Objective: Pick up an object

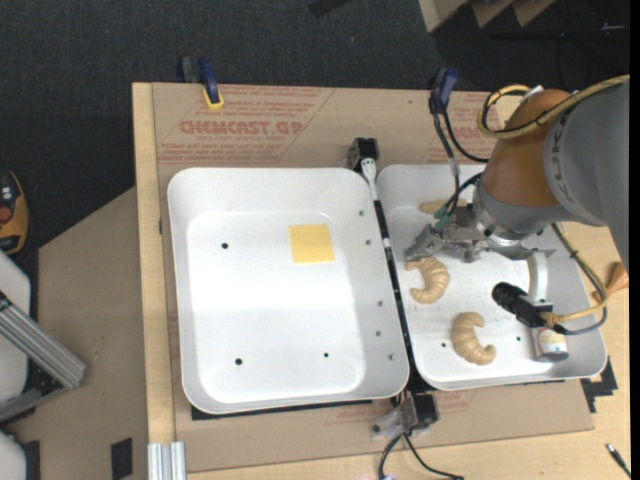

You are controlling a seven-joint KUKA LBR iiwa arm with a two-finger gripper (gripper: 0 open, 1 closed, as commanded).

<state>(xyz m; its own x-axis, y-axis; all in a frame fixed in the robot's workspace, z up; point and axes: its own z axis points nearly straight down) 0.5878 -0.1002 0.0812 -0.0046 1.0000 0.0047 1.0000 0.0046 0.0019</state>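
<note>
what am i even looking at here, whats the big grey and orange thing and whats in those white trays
One camera looks down at a slant on a bench. The big grey and orange thing is a robot arm reaching in from the right. At its tip is a claw, the part meant to pick things up. It hangs over the right bin, just above a croissant; nothing visibly sits between its fingers. A second croissant lies nearer the front of that bin. The left bin holds a flat yellow square, perhaps a cheese slice.
</note>
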